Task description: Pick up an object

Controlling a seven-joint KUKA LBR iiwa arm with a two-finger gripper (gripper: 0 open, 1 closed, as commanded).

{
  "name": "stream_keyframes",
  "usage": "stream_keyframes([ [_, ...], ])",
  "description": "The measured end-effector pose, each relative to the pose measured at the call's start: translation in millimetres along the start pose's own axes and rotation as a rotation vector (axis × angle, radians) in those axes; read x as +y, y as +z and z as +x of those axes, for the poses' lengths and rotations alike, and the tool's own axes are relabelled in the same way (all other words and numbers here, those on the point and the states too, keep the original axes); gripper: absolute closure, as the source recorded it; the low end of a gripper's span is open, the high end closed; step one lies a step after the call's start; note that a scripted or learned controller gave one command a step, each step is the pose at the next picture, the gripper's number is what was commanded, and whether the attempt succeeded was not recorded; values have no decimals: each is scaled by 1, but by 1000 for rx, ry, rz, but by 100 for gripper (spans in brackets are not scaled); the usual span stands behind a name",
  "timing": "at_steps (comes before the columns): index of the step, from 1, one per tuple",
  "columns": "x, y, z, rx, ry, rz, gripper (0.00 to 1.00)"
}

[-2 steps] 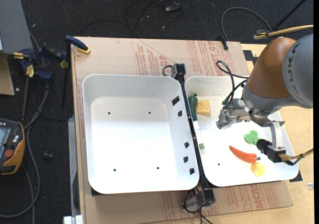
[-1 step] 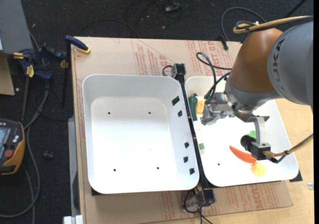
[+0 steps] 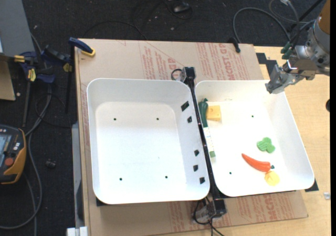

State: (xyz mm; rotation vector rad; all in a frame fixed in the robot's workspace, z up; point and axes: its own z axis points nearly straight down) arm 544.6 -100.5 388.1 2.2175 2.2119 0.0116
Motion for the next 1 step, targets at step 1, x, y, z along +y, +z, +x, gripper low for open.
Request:
stream_keyframes([
  [1, -60, 157, 51, 2, -4, 21, 100],
])
